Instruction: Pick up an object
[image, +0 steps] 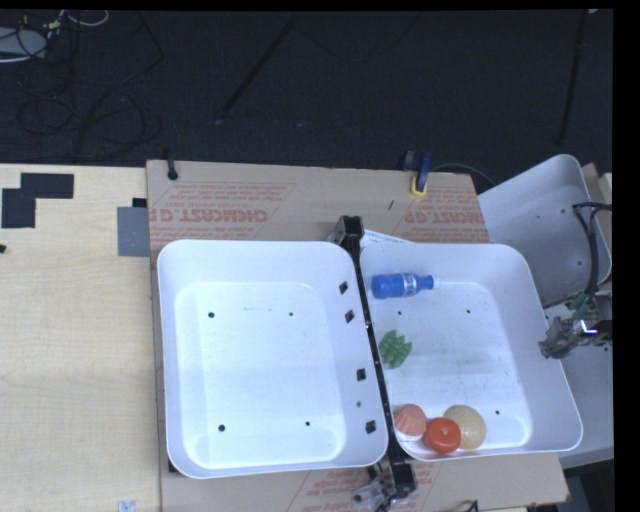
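The right bin (535, 300) holds several small objects. A blue bottle (401, 285) lies on its side near the back left corner. A green leafy piece (395, 349) lies by the divider. At the front edge, a pink-and-white round item (409, 421), a red tomato-like ball (442, 435) and a tan ball (466, 424) sit packed together. The gripper (570, 336) is outside the right bin's right rim, low and apart from all the objects, with nothing seen in it.
The left bin (175, 300) stands beside the right one, with a black clip strip (365, 340) between them. The arm's pale grey body (545, 215) rises at the back right. Cardboard (260, 205) lies under both bins.
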